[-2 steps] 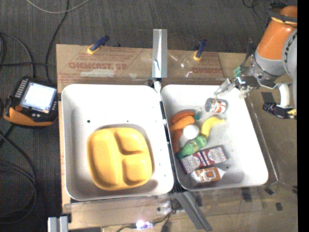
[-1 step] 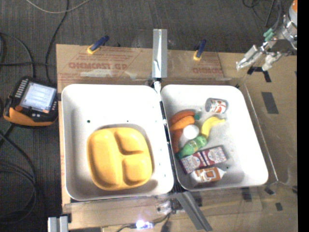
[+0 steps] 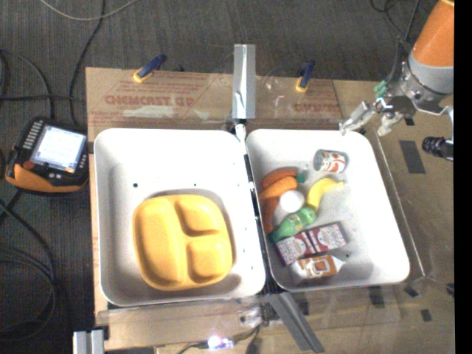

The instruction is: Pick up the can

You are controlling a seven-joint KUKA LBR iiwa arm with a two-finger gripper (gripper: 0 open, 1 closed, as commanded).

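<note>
Dark carpet surrounds my bench; my pincer (image 3: 363, 119), spread and empty, should descend toward seven o'clock, straddling the tipped can (image 3: 330, 161).

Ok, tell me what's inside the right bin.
The right bin holds the can on its side, a banana, a carrot, a green-capped white bottle and two small cartons. The cluster overlaps, so anything beneath it is hidden.

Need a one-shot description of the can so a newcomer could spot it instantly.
Look in the right-hand shallow white bin, toward its far edge. The small silver can with an orange-red label lies on its side just above the yellow banana. It is the only metallic cylinder among fruit, bottle and cartons.
</note>
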